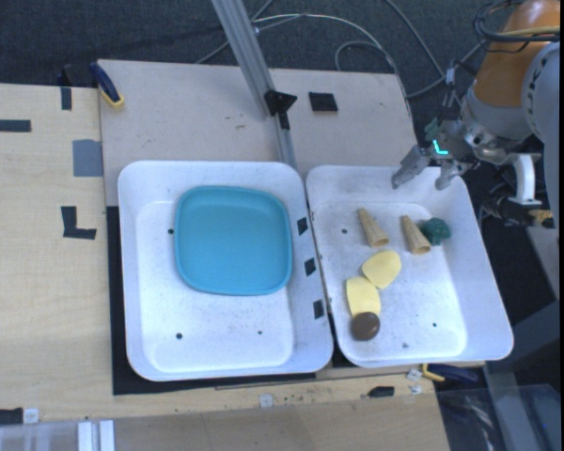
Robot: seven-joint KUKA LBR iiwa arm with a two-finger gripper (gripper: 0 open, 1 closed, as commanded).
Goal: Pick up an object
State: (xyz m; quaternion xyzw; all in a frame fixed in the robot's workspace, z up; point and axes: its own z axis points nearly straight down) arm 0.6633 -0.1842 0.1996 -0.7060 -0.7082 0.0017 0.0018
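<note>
Pincer [424,174] hangs over far edge of right bin [479,289], fingers spread, nothing between them. Right bin holds two cones: plain cone [372,227], and cone [415,235] touching green lump [437,230]. Nearer lie yellow round piece [383,269], yellow slab [362,297] and brown ball [365,326], bunched together. Left bin [146,280] carries blue plate [233,241]. Both bins sit side by side on bench [38,252].

Grey arm [545,73] (orange band)
</note>
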